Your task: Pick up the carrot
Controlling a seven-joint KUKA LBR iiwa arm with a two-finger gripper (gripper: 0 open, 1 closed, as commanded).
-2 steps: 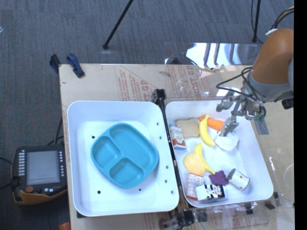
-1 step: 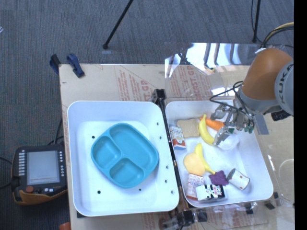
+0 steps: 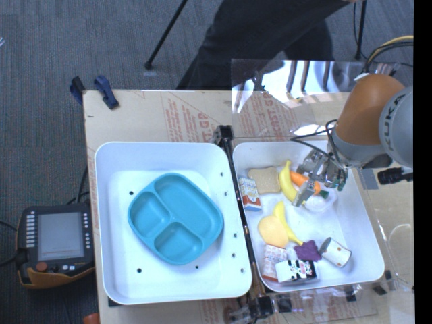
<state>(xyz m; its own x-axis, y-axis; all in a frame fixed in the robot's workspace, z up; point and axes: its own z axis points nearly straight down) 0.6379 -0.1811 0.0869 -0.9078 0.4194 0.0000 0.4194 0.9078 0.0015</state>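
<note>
Gripper lowered over the carrot in the right bin.

The arm was seen reaching in from 3 o'clock, its orange band above the wrist, the wrist angled down toward 8 o'clock into the bin's upper half. An orange piece was seen at the fingertips; whether it was clamped between the fingers, and how far they were parted, could not be told. The carrot was seen as a short orange shape lying just at 3 o'clock of a banana, touching it, with a slice of bread at 9 o'clock of that. A blue divided plate was seen in the left bin.
</note>
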